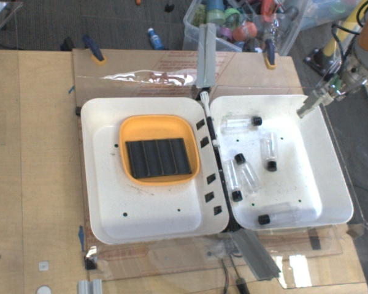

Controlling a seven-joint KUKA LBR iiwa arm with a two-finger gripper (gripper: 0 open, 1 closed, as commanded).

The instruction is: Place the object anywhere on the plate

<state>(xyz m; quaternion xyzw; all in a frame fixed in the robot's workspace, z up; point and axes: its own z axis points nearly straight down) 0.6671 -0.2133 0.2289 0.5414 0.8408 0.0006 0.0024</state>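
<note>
Objects are small clear vials with black caps, all lying flat in the right bin [331,182]: one near the top [240,123], one right of centre [269,150], a pair just beside each other mid-bin [240,175], one near the bottom edge [281,215]. They look light, rigid and slick, round so likely to roll or squirt out of a pinch; being see-through on white, the body edges are hard to make out. Best bet is gripping across the barrel near mid-length, fingers square to the axis; the right-of-centre vial sits apart from the others, so it's the easiest pick. The left bin [104,182] holds the orange plate [130,127], which carries a dark ribbed block [158,157]; little bare plate shows around it. Gripper [308,107] is over the right bin's top-right corner, nothing in it; can't tell whether the fingers are open or closed.
</note>
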